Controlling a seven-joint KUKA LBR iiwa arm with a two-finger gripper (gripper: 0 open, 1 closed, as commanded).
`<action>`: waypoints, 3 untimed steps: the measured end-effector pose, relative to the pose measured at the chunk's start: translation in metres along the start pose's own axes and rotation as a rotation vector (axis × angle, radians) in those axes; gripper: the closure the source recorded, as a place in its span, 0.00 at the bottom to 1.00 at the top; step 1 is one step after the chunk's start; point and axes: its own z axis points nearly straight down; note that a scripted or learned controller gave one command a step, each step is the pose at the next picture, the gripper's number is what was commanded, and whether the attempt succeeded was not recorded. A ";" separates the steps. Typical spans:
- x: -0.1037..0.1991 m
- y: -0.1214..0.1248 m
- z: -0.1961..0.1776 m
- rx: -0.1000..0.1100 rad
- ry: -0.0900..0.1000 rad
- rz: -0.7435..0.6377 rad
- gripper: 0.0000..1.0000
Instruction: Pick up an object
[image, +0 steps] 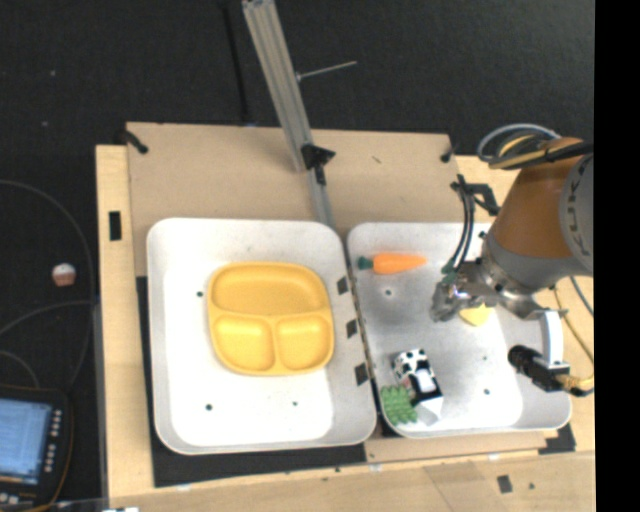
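hand (447, 298) over right bin (500, 415), no legible writing

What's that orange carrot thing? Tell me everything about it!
The toy carrot is small, with a smooth orange body that looks like plastic and a little green tip at its left end. It lies flat on its side, pointing left to right, near the far edge of the right bin, close to that bin's left corner. It rests on the white floor, touching nothing else. The gripper is nearby, to its right and nearer the camera.
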 end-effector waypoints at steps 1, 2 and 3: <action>-0.001 0.003 -0.054 0.000 0.000 0.000 1.00; 0.057 0.007 -0.059 0.004 0.003 -0.005 1.00; 0.116 0.002 -0.070 0.004 0.004 -0.006 1.00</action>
